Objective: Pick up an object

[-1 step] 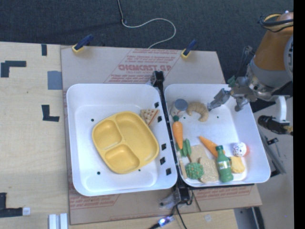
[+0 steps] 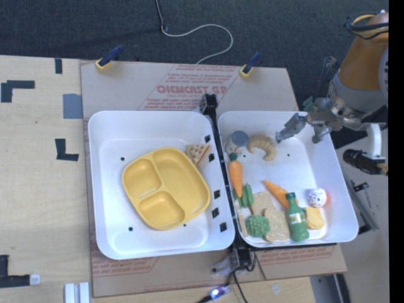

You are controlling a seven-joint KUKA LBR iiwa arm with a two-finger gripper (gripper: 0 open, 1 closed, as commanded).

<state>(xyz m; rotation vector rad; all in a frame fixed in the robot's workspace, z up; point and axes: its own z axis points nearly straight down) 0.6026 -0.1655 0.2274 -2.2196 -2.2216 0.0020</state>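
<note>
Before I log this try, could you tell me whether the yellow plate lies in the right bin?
No, the yellow plate lies in the left bin.

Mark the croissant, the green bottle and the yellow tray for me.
croissant [image 2: 263, 146]: camera view, middle of its curved body.
green bottle [image 2: 296, 220]: camera view, on its body.
yellow tray [image 2: 165, 187]: camera view, on the ridge between its compartments.

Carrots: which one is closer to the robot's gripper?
The carrot lying mid-bin by the green bottle; the other carrot lies along the bin's left wall, farther from the gripper.
</note>
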